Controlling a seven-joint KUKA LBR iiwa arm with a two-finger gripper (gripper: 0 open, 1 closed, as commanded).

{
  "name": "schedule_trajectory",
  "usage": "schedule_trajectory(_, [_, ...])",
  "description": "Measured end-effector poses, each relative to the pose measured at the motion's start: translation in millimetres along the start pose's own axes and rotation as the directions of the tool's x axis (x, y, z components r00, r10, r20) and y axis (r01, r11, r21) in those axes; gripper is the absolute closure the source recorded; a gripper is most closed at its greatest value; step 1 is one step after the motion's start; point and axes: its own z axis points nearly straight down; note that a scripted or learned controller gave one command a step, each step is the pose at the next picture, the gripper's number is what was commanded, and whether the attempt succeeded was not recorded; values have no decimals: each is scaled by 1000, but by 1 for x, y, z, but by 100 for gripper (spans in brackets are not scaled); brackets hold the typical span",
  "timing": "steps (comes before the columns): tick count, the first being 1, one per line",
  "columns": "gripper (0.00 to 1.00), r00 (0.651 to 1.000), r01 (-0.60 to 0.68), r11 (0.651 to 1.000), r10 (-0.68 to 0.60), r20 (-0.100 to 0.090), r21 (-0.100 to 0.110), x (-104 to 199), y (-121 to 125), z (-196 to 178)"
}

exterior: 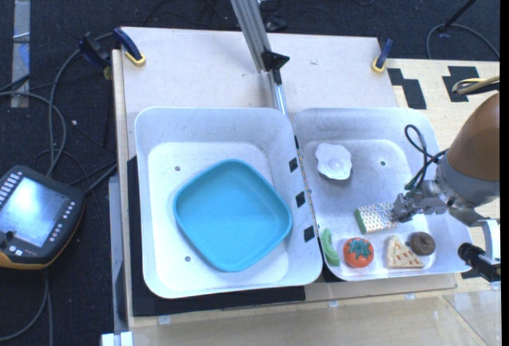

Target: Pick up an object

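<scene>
1. Along the lower edge of the right bin [413,128] lie a green piece [326,245], a red tomato-like toy [358,251], a sandwich wedge [403,253] and a brown doughnut [421,242], all untouched
2. Just above them, the gripper [400,207] sits low at the right end of a green-speckled block [374,216] (whether it is clamped, I cannot tell); nothing looks lifted, so the pick seems still to be done
3. Further up rests a white flower-shaped piece [334,161]
4. The left bin [151,177] holds a blue tray [231,214]
</scene>
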Motion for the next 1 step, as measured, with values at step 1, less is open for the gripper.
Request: schedule_trajectory(1, [100,1000,0,1000,0,0,2,6,2,-61])
